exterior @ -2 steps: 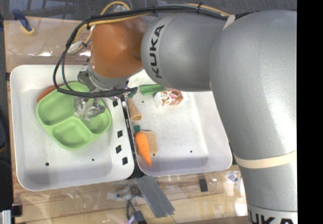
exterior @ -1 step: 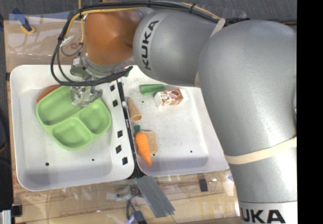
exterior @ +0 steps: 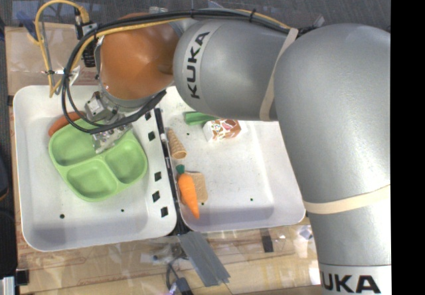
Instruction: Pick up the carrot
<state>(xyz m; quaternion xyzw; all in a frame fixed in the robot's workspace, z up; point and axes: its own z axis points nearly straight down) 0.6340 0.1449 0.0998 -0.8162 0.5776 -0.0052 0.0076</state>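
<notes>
The carrot (exterior: 188, 195), orange with a small green top, lies in the right bin (exterior: 265, 210) close to its left wall and near the front. It rests against a tan block (exterior: 200, 187). My gripper (exterior: 106, 133) hangs over the left bin (exterior: 33, 220), above the top right part of a green divided plate (exterior: 96, 161). It is well to the left of the carrot and farther back, with the wall between the bins in between. Nothing shows between its fingers.
An orange-red piece (exterior: 61, 123) peeks out behind the plate's far left edge. The right bin also has a waffle cone (exterior: 176, 144), a green item (exterior: 197, 117) and a small printed packet (exterior: 222, 129). The arm's big grey body covers that bin's back and right side.
</notes>
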